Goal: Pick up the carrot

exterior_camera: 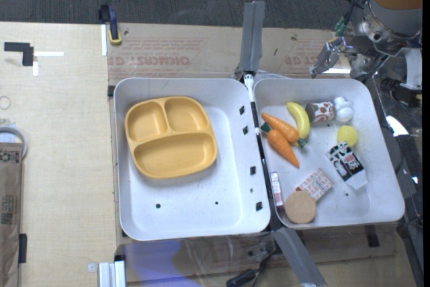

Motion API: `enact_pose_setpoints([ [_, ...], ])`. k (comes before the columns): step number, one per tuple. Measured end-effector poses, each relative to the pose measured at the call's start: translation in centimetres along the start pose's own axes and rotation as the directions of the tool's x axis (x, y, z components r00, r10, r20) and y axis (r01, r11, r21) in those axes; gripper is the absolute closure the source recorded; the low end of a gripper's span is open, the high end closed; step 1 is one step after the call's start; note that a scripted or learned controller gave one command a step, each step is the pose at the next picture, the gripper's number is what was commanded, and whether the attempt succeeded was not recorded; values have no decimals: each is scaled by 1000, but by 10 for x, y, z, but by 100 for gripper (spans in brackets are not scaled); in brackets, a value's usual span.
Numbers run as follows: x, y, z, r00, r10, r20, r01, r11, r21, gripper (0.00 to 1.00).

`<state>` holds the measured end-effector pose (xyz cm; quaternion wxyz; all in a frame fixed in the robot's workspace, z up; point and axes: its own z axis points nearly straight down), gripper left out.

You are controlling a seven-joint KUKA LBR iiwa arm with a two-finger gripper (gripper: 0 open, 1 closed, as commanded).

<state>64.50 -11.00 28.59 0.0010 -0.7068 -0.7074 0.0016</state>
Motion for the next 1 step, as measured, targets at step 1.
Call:
enact_pose_setpoints([
  [1,64,-29,96,997,-75,0,75,997,1,0],
])
